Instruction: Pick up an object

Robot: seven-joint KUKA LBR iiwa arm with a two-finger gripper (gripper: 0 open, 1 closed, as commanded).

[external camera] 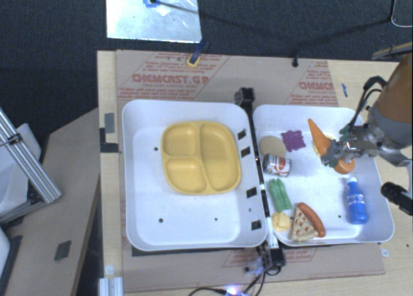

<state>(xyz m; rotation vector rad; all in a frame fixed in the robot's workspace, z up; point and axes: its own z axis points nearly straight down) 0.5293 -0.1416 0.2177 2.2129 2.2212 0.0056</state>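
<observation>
The pizza slice (301, 222) is lying nearest the lens, in the right bin (381, 224). The likely target, the orange carrot (321, 138), is lying in that bin's upper area, touching the hand (340, 153); whether the hand is released or clenched cannot be told. The carrot's long axis is running diagonally, tip pointing up-left. The hand should be closing across that axis, clear of the blue bottle (354, 200).

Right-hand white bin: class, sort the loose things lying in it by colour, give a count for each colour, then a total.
Orange (long plastic carrot, small round piece under the pincer): 2
Purple (flat jagged piece): 1
Tan (round disc): 1
Red and white (small can on its side): 1
Green (bean pods): 1
Blue (small bottle): 1
Yellow (small lump): 1
Red (sausage): 1
Multicoloured (pizza slice): 1
Total: 10
</observation>
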